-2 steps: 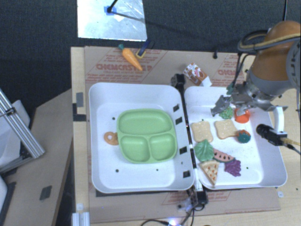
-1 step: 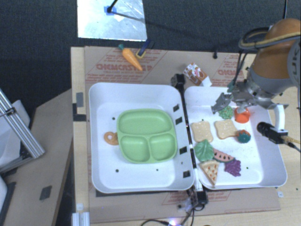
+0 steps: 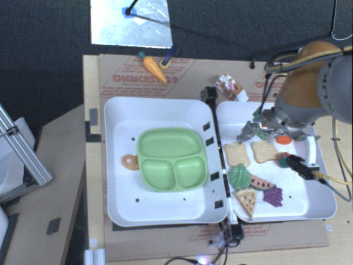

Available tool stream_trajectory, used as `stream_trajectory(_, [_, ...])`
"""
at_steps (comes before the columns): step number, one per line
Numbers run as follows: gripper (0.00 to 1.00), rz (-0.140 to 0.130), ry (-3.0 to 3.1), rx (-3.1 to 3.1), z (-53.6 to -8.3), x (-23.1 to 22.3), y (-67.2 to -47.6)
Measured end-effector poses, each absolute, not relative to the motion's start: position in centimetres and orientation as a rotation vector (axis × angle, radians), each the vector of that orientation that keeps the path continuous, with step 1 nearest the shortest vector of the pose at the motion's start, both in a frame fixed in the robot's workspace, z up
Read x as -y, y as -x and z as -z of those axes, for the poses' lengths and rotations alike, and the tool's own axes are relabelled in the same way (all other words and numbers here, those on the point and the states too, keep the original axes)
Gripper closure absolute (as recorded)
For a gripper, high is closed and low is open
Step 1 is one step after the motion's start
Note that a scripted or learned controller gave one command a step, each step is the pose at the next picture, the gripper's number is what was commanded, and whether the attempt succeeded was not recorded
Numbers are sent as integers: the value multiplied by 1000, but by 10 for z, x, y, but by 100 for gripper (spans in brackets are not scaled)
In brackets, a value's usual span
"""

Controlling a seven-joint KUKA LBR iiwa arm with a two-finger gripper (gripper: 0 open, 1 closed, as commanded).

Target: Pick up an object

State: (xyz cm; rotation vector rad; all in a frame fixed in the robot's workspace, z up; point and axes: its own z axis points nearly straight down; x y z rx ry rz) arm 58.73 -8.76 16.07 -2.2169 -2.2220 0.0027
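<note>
I read "CHEMCAST" in red on the board point(image 3: 182, 73) under the bins. The toast point(image 3: 236, 154) lies in the right bin point(image 3: 325, 203), just below my claw point(image 3: 252, 129) in the view, with a second slice point(image 3: 263, 151) beside it. I cannot tell how far open the claw is, or whether it touches either.

Bulky rounded arm point(image 3: 336, 87), smooth matte grey. Broad orange band point(image 3: 303, 84) above the wrist, glossy, curved like a dome, paler yellow toward the top. Thin black cables point(image 3: 267, 93) looped beside the wrist and strung down toward the tool end. Small gripper point(image 3: 252, 130) in dull metallic grey, angular, far slimmer than the housing behind.
</note>
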Motion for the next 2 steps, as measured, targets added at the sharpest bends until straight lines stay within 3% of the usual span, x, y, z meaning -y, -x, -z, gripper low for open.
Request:
stream_trajectory(1, [0, -3, 2218, 2221, -98, 86, -589])
stream_trajectory(2, [0, 5, 2223, 2224, -88, 86, -591])
